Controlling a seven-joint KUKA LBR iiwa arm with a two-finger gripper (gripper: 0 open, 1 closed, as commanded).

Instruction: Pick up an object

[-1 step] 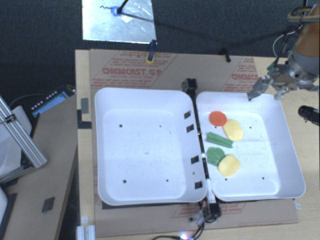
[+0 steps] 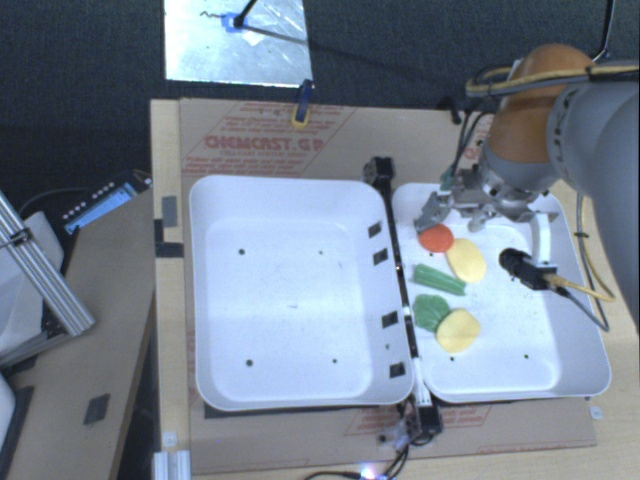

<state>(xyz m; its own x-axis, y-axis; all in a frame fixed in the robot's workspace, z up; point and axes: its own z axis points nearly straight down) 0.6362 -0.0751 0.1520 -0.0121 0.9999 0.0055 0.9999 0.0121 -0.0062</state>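
Tabletop (image 2: pixel 120 268) tan, cardboard sheet (image 2: pixel 270 133) with red print lying on it. Left bin (image 2: pixel 290 288) rests on cardboard. Right bin (image 2: pixel 520 338) touching left bin's right side along black clips. Silver foil square (image 2: pixel 238 26) beyond left bin, on dark surface behind. Aluminium rail (image 2: pixel 40 273) and blue-striped device (image 2: pixel 100 200) well left of left bin.

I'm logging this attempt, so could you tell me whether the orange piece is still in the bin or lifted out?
In the bin. The orange piece lies on the right bin's floor, just below the gripper, beside a yellow piece.
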